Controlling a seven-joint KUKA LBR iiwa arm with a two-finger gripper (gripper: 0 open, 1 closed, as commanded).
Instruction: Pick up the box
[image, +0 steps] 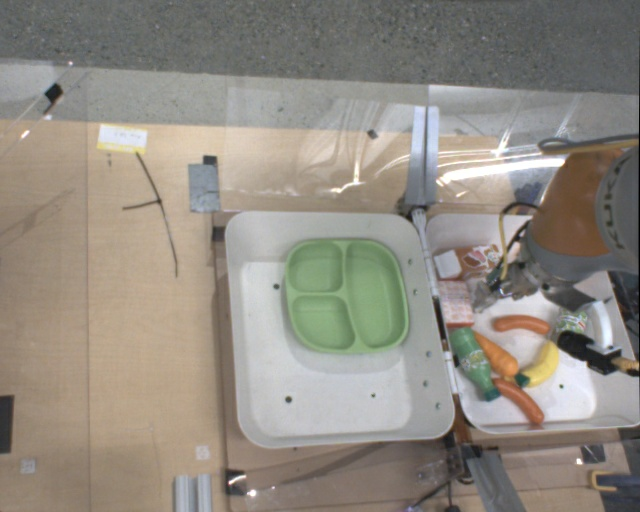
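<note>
Though printed, the box (456, 300) label is unreadable.

Both bins (250, 400) white. Left one holds a pale green divided plate (347, 295). Right bin: dark green bottle (472, 362) w/ lighter label, orange carrot (497, 356), yellow banana (543, 365), two red-orange sausages (521, 324), small box (456, 303) in red and white print. Arm (585, 215) grey w/ orange band. Bench (100, 330) light tan wood; yellow tag (122, 138) near its far edge.
</note>
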